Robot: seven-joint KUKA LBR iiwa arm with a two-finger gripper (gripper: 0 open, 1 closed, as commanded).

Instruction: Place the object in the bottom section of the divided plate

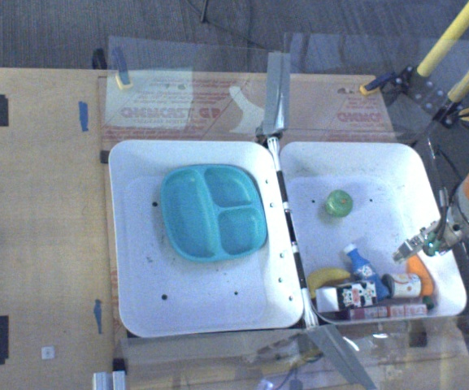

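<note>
A teal divided plate (187, 218) lies in the left white bin (136, 283), with one long section on its left and two smaller ones on its right; all three hold nothing. My gripper (418, 247) hangs at the right side of the right bin (397, 177), just above an orange object (421, 271). Nothing shows in its grasp. Along that bin's front lie a blue bottle with a white cap (356, 262), a yellow banana (328, 279) and a black-and-white carton (356, 296). A green round object (338, 203) sits alone nearer the middle.
A metal divider bar (276, 96) runs between the bins at the back. Yellow poles (453, 31) stand at the top right. A small orange-capped bottle (403, 284) and a long flat box (380, 309) crowd the right bin's front edge.
</note>
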